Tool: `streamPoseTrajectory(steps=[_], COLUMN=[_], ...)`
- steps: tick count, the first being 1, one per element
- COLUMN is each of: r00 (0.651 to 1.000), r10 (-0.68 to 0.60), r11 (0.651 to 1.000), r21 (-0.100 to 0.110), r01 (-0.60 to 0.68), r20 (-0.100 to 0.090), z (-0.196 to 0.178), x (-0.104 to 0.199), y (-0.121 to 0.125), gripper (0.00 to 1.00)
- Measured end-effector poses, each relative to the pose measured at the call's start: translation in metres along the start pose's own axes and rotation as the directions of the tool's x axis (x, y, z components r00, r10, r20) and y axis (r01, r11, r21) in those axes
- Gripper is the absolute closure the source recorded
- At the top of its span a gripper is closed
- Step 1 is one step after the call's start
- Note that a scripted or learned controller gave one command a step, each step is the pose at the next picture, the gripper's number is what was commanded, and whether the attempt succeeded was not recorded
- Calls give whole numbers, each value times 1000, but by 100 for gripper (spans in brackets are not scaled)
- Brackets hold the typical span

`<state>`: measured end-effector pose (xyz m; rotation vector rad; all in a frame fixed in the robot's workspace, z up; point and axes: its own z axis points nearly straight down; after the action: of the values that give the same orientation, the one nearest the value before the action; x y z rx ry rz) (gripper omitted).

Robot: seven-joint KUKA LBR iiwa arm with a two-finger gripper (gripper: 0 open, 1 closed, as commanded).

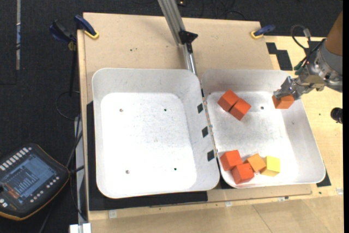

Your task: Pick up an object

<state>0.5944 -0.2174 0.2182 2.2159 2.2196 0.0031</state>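
So the arm comes in over the right bin's far right corner, and the gripper is clamped on a small orange block. You can see the block sitting right between the fingers, hanging just inside the bin's right edge up near the far end. Can't tell if it's lifted clear of the bin floor or still touching it.

Other stuff in the right bin: two red-orange blocks pressed together near the middle of the far half, closer to the left wall. Down along the near edge there's a little cluster, with a red block and another red block touching each other, then an orange cube right beside them, and a yellow cube touching that one on its right.

The left bin sits side by side with the right one, their inner walls touching. Both rest on the wooden bench, with blue-and-yellow clamps at its far corners. A teach pendant lies on the floor off the bench's near left corner
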Motion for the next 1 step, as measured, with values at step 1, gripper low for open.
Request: streamPoseTrajectory(steps=[1], r00=[1000], r10=[-2], r11=[1000], r21=[-3], r01=[2], r20=[1], z=[-62], x=[1], y=[8], gripper=[100])
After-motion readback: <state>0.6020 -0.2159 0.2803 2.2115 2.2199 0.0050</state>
